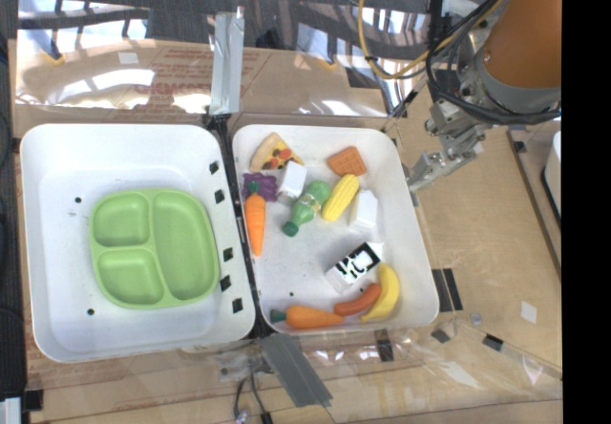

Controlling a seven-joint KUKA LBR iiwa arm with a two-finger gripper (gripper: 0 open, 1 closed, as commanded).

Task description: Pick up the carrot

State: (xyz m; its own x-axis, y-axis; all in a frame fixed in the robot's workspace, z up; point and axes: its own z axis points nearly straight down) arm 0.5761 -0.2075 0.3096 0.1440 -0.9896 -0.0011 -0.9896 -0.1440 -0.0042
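An orange carrot [255,223] lies lengthwise along the left wall of the right bin [412,222], just below a purple grape bunch [260,186]. A second orange carrot-like piece with a green end [308,318] lies along the bin's front wall, beside a red chili [357,302]. The gripper [431,167] hangs outside the right bin, past its upper right rim, well to the right of both carrots. Nothing shows in it.
The right bin also holds a pizza slice [275,152], an orange cracker [347,161], corn [341,197], a green bottle [304,211], white blocks [365,209], a black-and-white box [353,265] and a banana [385,292]. A green divided plate [153,247] lies in the left bin [38,222].
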